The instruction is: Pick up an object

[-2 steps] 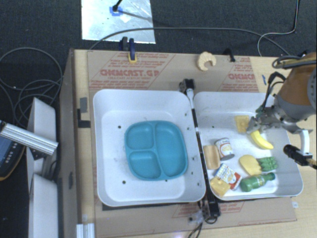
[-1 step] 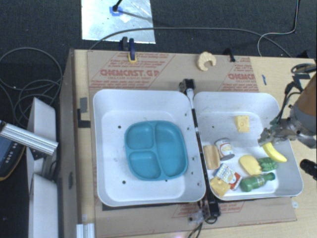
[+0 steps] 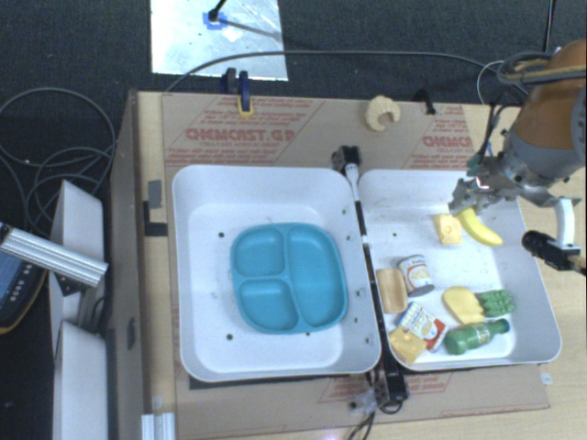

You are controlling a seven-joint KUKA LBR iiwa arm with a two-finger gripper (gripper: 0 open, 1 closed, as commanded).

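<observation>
My gripper (image 3: 475,193) hangs over the far right part of the right bin (image 3: 537,337), coming in from the right under the grey and orange arm. Just below it lies a yellow banana (image 3: 482,230), with a small yellow block (image 3: 449,230) to its left. Whether the gripper touches the banana is unclear. Further forward in the same bin are a small can (image 3: 417,274), a tan slice (image 3: 392,290), a printed packet (image 3: 419,323), a yellow lump (image 3: 460,303), a green broccoli piece (image 3: 496,301) and a green bottle (image 3: 475,335).
The left bin (image 3: 197,246) holds a blue divided plate (image 3: 289,278). A tan ring-shaped piece (image 3: 382,113) lies on the board behind the bins. Cables run along the left and the back, and a black clamp (image 3: 348,159) sits where the bins meet.
</observation>
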